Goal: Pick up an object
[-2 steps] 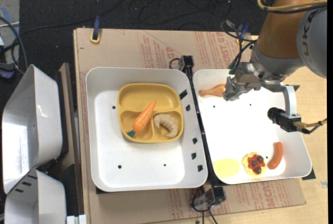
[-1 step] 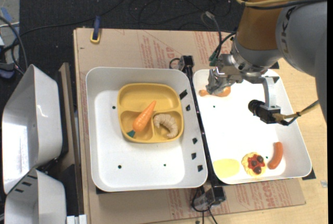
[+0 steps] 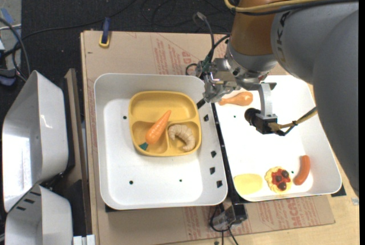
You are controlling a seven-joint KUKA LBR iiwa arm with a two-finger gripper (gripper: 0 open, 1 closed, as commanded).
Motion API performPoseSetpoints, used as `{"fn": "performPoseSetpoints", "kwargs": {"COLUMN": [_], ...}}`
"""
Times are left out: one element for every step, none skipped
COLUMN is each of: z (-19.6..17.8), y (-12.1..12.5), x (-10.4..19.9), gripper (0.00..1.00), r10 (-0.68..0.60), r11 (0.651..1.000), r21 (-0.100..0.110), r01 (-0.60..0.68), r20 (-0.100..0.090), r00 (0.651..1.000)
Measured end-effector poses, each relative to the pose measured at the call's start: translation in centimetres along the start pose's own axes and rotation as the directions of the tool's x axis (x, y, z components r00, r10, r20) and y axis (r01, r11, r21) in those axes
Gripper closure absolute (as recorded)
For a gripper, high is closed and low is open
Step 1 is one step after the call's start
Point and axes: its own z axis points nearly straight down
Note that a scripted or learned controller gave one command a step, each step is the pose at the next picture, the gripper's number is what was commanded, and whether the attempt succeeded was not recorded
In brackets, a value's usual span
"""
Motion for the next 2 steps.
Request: {"fn": "performPoseSetpoints", "kwargs": {"z": [1.0, 0.94], "y": [1.08, 1.05], "x": [5.11, 4.79], "gripper": [1.0, 0.0], "r10": [0.0, 0.005], "r11": [1.0, 1.0], "r21": [0.0, 0.0], "r01": [0.0, -0.005], "r20": [0.0, 0.001], "r00": [1.0, 1.0]}}
